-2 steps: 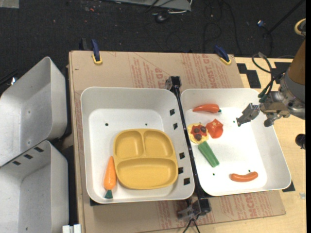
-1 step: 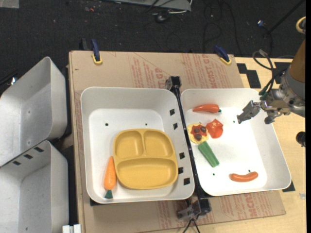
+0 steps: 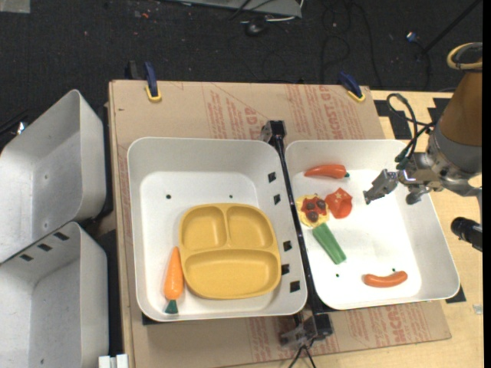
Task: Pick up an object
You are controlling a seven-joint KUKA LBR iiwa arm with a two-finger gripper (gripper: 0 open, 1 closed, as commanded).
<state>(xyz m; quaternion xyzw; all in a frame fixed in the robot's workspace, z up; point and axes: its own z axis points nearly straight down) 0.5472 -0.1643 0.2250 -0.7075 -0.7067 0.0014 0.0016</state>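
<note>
A: What is hard to read here?

B: The arm (image 3: 460,129) is cut off at the right edge, so most of its body is lost. Its claw (image 3: 381,185) hangs over the right bin (image 3: 430,228), near the bin's upper right part. The dark fingers are small and blurred; I cannot tell how far apart they stand, and I see nothing between them.

A: And the objects to pick?

B: All lie in the right bin's left and lower parts: a red chili pepper (image 3: 326,172) at the top, a red bell pepper (image 3: 340,202) just beside a small pizza slice (image 3: 313,210), a green piece (image 3: 329,244) below them, and a sausage (image 3: 385,279) near the front wall. The green piece's kind is unclear.

A: The other side?

B: The left bin (image 3: 146,205) holds a yellow divided plate (image 3: 230,251) with a carrot (image 3: 174,276) beside its left edge.

A: The setting?

B: Both bins rest on a brown cardboard-covered counter (image 3: 230,106). Dark floor (image 3: 77,37) with cables lies behind, and two white tubs (image 3: 46,205) stand at the left.
</note>
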